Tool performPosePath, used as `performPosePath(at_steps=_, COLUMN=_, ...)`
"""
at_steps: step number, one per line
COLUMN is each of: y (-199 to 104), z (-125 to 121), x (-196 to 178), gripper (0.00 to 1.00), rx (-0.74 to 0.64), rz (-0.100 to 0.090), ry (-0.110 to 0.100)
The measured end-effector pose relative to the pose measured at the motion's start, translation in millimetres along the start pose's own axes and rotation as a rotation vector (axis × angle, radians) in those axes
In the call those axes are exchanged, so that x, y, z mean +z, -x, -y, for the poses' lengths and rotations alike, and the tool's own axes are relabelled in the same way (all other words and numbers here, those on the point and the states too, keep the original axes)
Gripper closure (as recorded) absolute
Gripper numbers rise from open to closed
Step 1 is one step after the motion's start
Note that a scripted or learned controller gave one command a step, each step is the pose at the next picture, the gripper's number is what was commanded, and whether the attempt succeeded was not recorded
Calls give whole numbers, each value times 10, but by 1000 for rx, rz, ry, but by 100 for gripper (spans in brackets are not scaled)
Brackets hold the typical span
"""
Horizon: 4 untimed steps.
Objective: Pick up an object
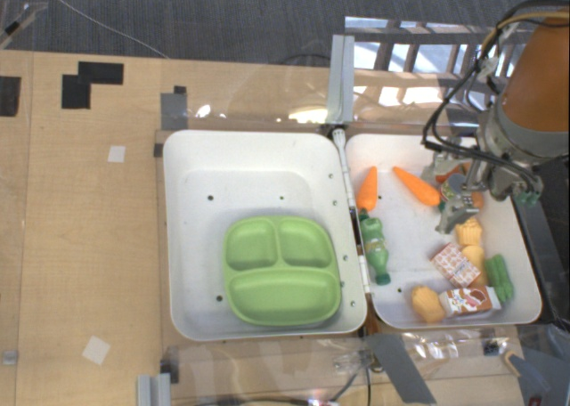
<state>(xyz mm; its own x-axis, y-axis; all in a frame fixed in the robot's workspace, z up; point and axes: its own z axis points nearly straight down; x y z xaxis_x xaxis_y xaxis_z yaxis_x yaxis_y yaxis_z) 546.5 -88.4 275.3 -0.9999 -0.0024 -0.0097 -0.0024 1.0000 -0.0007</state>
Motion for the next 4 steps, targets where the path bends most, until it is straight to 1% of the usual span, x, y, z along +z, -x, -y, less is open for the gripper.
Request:
performPosePath(at_steps=1, y=430, z=-149, x=853, gripper=0, rx=-11, rz=-10, ry=2)
performPosePath(at_steps=2, y=520, z=63, x=1649, gripper=0, rx=139, rz=-6, ry=1)
performPosePath(at_steps=3, y=110, z=-28, x=1848, gripper=0, rx=143, rz=9, ry=-1)
performPosePath(at_steps=4, y=-245, z=-22, x=1839, gripper=0, rx=308, rz=13, ry=1)
